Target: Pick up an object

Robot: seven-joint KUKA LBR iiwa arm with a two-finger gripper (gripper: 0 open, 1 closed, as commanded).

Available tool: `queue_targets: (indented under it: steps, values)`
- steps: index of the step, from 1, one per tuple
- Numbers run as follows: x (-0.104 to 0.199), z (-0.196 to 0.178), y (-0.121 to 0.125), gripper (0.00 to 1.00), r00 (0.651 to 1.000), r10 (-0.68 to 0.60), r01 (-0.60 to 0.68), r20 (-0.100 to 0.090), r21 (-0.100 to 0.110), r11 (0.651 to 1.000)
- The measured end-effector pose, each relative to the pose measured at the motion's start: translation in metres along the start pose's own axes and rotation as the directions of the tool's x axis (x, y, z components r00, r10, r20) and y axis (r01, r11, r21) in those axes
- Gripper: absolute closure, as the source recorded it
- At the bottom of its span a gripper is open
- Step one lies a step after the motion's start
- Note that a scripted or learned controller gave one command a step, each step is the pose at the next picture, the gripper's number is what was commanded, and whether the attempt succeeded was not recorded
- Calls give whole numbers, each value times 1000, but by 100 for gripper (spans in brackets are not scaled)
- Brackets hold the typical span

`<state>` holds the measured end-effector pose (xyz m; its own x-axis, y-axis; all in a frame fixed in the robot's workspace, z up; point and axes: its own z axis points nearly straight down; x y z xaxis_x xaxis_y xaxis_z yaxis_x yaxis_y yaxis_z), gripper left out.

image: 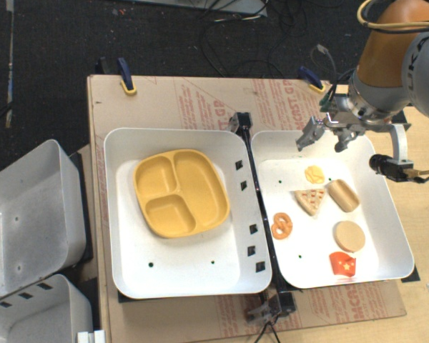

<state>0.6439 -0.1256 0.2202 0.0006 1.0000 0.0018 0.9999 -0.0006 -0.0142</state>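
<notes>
White plastic bins sit side by side on the desk (171, 98), 2 of them, and the arm's hand (324, 137) hangs over the far edge of the right bin (393, 252), its 2 fingers spread apart with nothing between them.

Below it, inside that bin, lie 6 small toy foods: a yellow round piece (314, 174) nearest the hand, a pizza wedge (311, 201) and a bread roll (343, 195) just beside each other in the middle, a pretzel (282, 225) near the bin's left wall, a tan disc (349, 236), and a red piece (343, 264) close to the near edge. The left bin (129, 263) holds a yellow divided tray (180, 191).

To my eye the task is at the approach step: no object has been chosen by contact yet, and the hand looks raised above the bin rather than down in it. The next move calls for coming down over 1 piece with the fingers straddling it, then closing.

The yellow round piece looks the easiest, since it has bare floor around it. The pizza wedge and roll crowd each other, and the pretzel leaves little room on the wall side. The bin's far left corner is open floor.
</notes>
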Motion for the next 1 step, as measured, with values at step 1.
queue_targets:
  steps: [1]
  values:
    - [0, -9, 3, 0, 1000, -2, 2, 2, -14, 1000]
